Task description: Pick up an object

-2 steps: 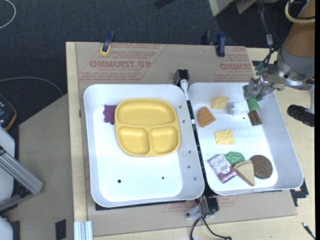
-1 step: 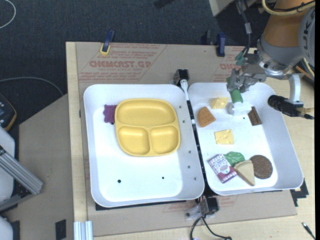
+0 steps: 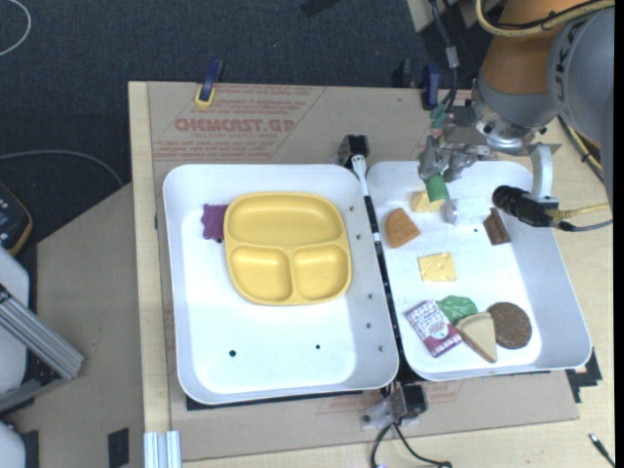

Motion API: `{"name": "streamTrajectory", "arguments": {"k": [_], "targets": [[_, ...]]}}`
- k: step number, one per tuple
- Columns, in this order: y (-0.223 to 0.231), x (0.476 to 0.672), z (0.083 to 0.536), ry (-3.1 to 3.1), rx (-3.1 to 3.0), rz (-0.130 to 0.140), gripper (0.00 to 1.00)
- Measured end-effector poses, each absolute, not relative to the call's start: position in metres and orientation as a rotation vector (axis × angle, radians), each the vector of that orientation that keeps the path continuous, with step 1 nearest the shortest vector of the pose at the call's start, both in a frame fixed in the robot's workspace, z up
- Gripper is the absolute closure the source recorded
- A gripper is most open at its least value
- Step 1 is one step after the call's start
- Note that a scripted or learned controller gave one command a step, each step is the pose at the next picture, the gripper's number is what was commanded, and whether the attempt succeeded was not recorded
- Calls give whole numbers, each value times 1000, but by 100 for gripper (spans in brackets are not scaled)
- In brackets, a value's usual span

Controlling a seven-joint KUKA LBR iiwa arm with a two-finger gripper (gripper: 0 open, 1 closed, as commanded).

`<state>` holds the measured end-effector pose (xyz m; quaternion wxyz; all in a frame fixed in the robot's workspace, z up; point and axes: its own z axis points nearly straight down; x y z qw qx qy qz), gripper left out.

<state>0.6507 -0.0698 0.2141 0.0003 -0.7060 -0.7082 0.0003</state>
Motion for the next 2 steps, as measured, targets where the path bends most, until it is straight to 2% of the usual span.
{"name": "streamTrajectory", "arguments": {"k": [2], "targets": [[-72,648,235,-2225,-2223,-4,100]]}}
